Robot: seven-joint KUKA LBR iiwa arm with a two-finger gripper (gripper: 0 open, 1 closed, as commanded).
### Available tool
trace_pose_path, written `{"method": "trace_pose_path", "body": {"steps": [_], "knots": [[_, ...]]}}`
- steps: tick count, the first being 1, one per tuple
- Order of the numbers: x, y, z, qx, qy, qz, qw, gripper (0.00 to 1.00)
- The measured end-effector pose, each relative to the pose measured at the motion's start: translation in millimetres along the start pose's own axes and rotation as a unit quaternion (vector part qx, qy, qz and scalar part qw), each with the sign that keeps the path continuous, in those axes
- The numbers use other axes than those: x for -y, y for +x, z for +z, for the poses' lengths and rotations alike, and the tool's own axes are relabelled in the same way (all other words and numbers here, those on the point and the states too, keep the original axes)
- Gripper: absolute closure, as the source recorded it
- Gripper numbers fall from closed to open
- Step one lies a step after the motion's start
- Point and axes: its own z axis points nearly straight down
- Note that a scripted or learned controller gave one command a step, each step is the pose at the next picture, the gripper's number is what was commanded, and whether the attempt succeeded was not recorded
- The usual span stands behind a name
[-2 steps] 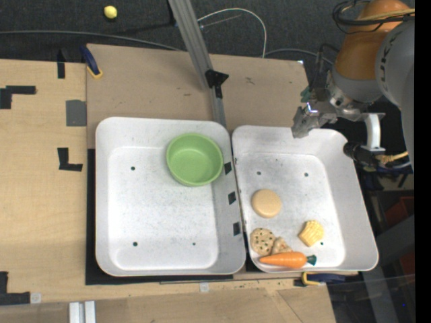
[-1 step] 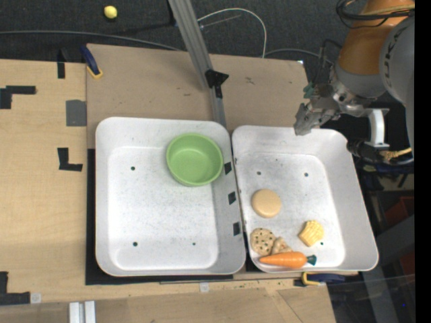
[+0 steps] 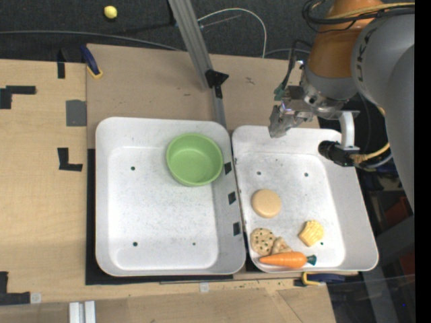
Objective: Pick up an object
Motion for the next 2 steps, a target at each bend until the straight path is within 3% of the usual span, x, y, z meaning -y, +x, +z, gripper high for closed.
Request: {"method": "trace_pose_path", "body": {"steps": [2], "knots": [[-13,106,6,-0.001,0.0,0.0,1.0,1.0]]}}
